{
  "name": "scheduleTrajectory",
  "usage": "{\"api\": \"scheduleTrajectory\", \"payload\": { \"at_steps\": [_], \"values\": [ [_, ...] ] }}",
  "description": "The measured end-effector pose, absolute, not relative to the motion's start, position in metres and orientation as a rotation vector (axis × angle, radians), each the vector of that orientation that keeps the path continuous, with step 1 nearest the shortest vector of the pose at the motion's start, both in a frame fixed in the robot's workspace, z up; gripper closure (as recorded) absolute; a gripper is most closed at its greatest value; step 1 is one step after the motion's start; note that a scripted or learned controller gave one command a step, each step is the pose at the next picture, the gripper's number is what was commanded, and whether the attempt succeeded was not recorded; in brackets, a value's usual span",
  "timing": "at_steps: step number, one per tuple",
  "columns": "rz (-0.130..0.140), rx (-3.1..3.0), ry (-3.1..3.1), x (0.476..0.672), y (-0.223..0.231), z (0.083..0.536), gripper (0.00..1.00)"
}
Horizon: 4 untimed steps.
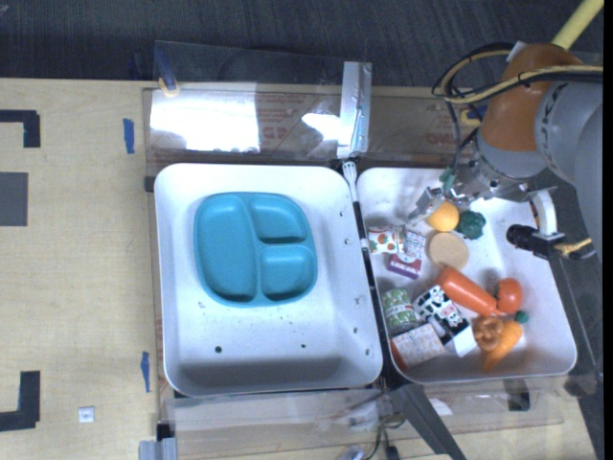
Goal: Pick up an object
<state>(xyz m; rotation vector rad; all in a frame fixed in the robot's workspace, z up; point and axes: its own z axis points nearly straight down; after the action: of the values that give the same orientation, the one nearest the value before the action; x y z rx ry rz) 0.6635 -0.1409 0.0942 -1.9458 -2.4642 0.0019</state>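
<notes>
**Arm low over the far end of the right bin**

You see the grey arm with its orange band [522,113] reaching in from the right, with the two-finger gripper [442,196] down at the far end of the right-hand shallow white bin [560,338]. You cannot tell from this angle whether the hand is released or clenched. It sits just beside a small round yellow ball [442,218] and a dark green crinkled toy [470,223]. Nearer you lie a tan round disc [447,249], a long orange carrot-shaped toy [467,290], a red tomato-like piece [510,293], an orange pepper-shaped toy [493,333], a black-and-white patterned block [436,305] and several small printed cartons [397,250]. The left-hand shallow white bin [182,353] holds a turquoise plastic tray with three compartments [255,247], lying flat near its middle.
</notes>
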Motion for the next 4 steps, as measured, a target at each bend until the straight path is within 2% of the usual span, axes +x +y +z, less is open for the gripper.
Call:
{"api": "scheduleTrajectory", "payload": {
  "at_steps": [1,2,3,4],
  "values": [
    [0.002,-1.561,-2.729,0.580,-0.178,0.086,0.00],
    [-0.002,-1.946,-2.468,0.651,-0.124,0.085,0.00],
    [0.002,-1.973,-2.446,0.666,-0.164,0.084,0.00],
    [-0.001,-1.972,-2.453,0.668,-0.163,0.096,1.00]
  ]
}}
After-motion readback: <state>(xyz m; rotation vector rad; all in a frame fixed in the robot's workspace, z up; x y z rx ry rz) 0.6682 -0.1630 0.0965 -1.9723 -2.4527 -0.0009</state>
